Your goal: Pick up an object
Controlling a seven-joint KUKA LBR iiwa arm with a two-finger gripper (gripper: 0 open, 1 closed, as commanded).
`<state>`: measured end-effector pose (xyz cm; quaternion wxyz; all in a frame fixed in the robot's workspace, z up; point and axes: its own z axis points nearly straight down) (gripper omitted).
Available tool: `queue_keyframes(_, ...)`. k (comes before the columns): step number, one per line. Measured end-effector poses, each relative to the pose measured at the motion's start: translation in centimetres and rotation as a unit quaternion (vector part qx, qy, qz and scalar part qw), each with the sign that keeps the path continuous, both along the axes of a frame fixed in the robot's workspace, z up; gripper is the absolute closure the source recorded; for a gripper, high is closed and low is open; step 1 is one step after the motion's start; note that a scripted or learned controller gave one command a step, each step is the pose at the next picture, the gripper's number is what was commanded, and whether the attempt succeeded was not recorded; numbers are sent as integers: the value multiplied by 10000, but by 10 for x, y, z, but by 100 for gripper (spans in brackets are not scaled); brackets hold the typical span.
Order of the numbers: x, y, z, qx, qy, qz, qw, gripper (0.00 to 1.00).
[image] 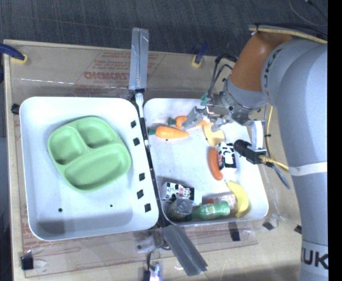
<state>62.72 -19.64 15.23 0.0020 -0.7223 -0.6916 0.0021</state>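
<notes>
Grey arm: I see my arm [287, 92], with its orange band, reaching in from the right over the right bin [159, 168].
End effector: the end effector [213, 111] sits low over the far part of the right bin; I cannot tell whether it is released or clenched.
Carrot: an orange carrot [172, 133] lies just left of the end effector, near the wall between the bins.
Small orange piece: a second orange item [188, 121] lies right at the end effector; I cannot tell whether they touch.
Sausage: a red-orange sausage shape [216, 163] lies in the middle right of the bin.
Banana: a yellow banana [239, 196] rests at the near right corner, beside a green bottle [209, 211].
Left bin: the left bin [36, 204] carries a green divided plate [89, 152].
Table: both bins stand on my table [71, 69].
</notes>
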Motion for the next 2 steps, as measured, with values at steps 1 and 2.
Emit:
queue_keyframes(1, 30, 50, -18, -3, -20, 31, 10000, 0)
queue_keyframes(2, 19, 20, -45, 18, -137, 672, 9976, 0)
